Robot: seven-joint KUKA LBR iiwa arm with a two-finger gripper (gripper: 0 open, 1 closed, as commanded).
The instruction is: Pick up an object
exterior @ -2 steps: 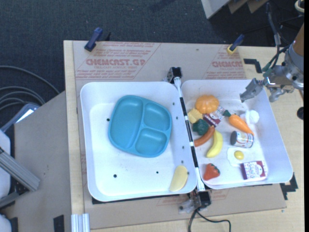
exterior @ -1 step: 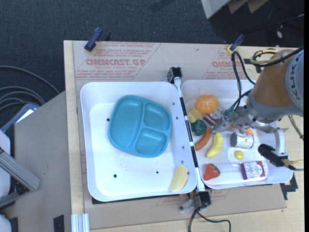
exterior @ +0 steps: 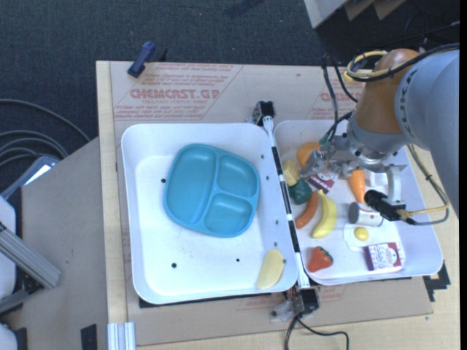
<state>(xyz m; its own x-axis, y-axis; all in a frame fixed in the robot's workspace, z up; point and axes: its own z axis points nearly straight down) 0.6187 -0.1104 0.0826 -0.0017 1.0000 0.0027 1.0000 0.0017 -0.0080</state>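
Over the right bin [exterior: 430, 257], gripper [exterior: 323, 168] sits low among toy food [exterior: 321, 214]; whether it is clenched or released, cannot tell. Advise descending on one isolated piece, avoiding neighbours

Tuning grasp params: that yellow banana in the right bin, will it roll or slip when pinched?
The banana looks like a glossy plastic toy, so probably stiff, light and a bit slippery. Its curved, rounded body may pivot between the fingers or rock if nudged. It lies against the orange carrot-like piece, so a push would likely shift both.
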